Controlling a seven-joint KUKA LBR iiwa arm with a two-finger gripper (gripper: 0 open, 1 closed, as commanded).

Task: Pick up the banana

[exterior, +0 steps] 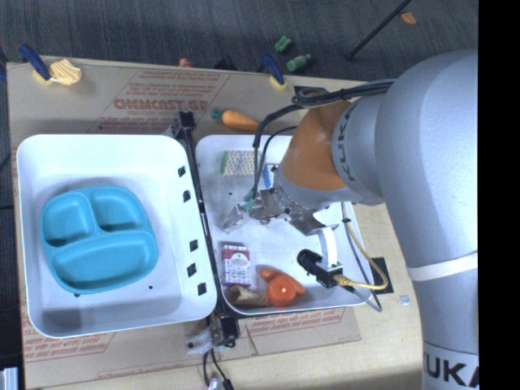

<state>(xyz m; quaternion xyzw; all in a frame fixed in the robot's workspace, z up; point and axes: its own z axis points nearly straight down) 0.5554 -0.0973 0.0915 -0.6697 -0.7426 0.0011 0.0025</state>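
Note:
My gripper (246, 210) hangs low over the middle of the right bin (213, 154), below the orange wrist band, with the arm covering much of that bin. A brownish elongated item (246, 297) lies at the bin's front edge, and I cannot tell whether it is the banana. It sits about a hand's width nearer the front than the gripper, beside an orange-red round fruit (282, 290).
A red packet (236, 265) lies just in front of the gripper. A green patterned box (237, 162) is at the bin's back. The left bin (32, 299) holds a blue divided tray (97, 238). An orange carrot-like object (240, 120) lies on the cardboard behind the bins.

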